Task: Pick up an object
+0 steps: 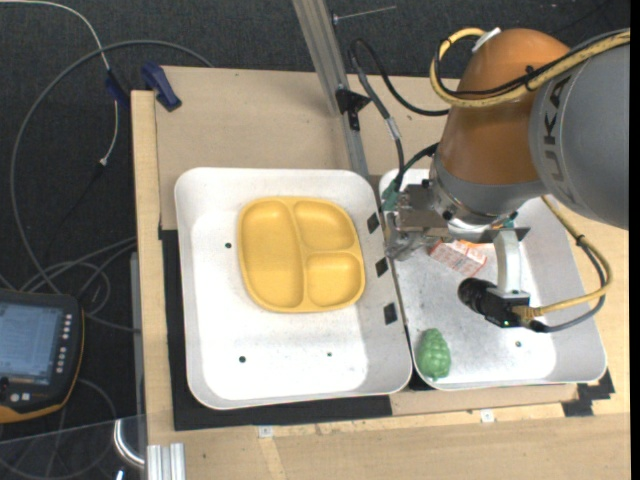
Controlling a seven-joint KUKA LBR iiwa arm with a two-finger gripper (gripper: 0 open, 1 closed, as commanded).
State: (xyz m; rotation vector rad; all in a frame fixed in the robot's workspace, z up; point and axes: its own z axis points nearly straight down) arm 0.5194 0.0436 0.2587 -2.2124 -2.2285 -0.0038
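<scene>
Lower centre-right of frame: small green lump [434, 353], likely light and slightly soft; best pinched across its narrow middle. Hand [405, 230] state impossible to tell.

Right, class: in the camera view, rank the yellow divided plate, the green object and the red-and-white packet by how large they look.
1. Yellow divided plate, clearly largest.
2 and 3. Green object and red-and-white packet look similar; the arm hides part of the packet, so I won't rank them.
</scene>
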